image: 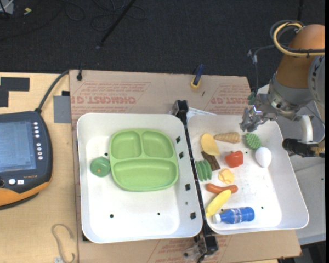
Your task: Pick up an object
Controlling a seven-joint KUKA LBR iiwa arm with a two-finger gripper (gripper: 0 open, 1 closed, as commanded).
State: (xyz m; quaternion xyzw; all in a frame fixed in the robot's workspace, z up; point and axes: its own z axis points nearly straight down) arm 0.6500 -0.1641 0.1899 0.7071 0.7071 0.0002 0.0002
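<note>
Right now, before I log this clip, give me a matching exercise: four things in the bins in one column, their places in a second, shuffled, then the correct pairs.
Things:
1. green divided plate
2. blue bottle
3. white egg
4. green round lid

Places:
A. right bin, near its front edge
B. left bin, middle
C. left bin, against the plate's left side
D. right bin, toward its right wall, beside the red tomato

Pairs: 1-B, 2-A, 3-D, 4-C
</note>
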